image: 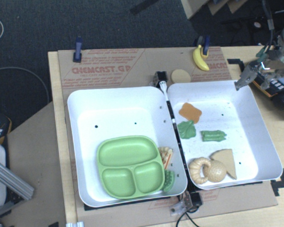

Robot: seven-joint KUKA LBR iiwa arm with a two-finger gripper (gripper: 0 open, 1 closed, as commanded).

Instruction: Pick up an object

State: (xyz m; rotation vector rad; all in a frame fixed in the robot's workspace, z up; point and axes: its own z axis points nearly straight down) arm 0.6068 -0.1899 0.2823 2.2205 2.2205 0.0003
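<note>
The right bin holds an orange wedge, a green leafy piece, a green pod-like piece, a tan twisted pastry and a beige bread slice. My gripper hangs over the far right corner of this bin, above the rim and well apart from all these pieces. Nothing is visibly held in it.
In the left bin lies a green divided plate, with pale sticks and a small green piece wedged at its right side. A yellow banana and a tan disc rest on the board behind the bins.
</note>
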